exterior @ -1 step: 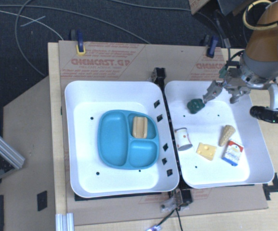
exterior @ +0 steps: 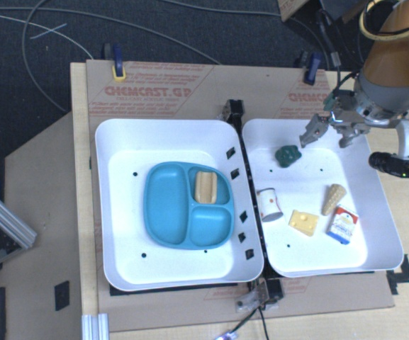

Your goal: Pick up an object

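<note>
The pincer (exterior: 329, 133) is seen spread wide with nothing in it, hovering over the right bin (exterior: 374, 250). A green lump (exterior: 287, 155) is parked just beside it, lower left.

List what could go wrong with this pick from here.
1. The open gripper hovers up and to the right of the dark green object, not over it; a straight descent would likely close on nothing.
2. That object looks small and irregular, so it may slip out of the grasp.
3. The gripper is near the right bin's far wall, so a low sweep could strike it.
</note>
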`<state>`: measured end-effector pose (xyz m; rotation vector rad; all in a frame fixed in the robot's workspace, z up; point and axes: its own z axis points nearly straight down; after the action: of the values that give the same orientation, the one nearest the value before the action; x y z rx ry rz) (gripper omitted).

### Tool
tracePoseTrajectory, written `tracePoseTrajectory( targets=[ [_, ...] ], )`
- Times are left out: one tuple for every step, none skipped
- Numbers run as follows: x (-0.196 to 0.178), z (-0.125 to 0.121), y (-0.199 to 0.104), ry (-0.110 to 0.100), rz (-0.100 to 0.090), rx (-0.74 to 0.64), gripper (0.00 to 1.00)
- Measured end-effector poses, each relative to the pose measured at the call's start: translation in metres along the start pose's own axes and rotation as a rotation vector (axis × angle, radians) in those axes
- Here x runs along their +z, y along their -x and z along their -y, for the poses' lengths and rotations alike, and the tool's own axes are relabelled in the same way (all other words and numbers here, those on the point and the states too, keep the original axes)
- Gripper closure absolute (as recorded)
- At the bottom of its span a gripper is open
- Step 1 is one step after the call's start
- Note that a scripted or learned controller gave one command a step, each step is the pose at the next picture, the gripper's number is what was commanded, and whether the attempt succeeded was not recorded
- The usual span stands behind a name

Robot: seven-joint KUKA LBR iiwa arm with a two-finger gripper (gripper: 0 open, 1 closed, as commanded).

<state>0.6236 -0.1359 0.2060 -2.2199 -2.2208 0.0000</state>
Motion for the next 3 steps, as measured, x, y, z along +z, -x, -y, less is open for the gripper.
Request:
tracePoseTrajectory(
  targets=[
    [0.051, 0.008, 0.007, -0.006, -0.001, 0.002, 0.00],
    [0.102, 0.014, 0.015, -0.006, -0.001, 0.001, 0.00],
    [0.122, 0.014, 0.015, -0.004, -0.001, 0.000, 0.00]
  ],
)
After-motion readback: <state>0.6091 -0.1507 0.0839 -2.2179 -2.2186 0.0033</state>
